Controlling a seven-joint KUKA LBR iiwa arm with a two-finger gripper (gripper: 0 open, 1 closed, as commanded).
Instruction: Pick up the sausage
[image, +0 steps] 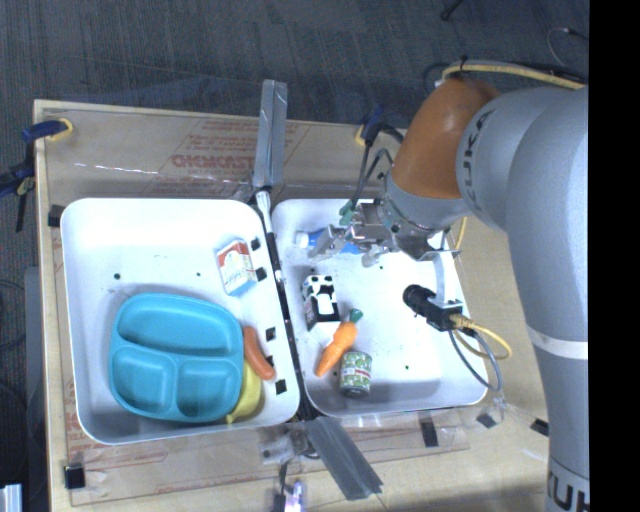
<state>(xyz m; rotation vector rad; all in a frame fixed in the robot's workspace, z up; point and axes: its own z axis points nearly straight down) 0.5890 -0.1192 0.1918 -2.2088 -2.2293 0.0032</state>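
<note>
The sausage (257, 353), a short orange-red piece, lies in the left bin (150, 225) against its right wall, squeezed between the blue divided plate (177, 367) and the bin divider. My gripper (356, 238) hangs over the far part of the right bin (415, 385), well away from the sausage, up and to its right. Nothing can be seen held in it. The grey arm with its orange band (440, 140) comes in from the right above it.
A red-and-white carton (234, 266) and a yellow item (246, 397) share the left bin. The right bin holds a black-and-white cow toy (321, 299), a carrot (337, 347), a small can (355, 372) and a bluish item (312, 240). A black cable plug (428, 305) hangs by the arm.
</note>
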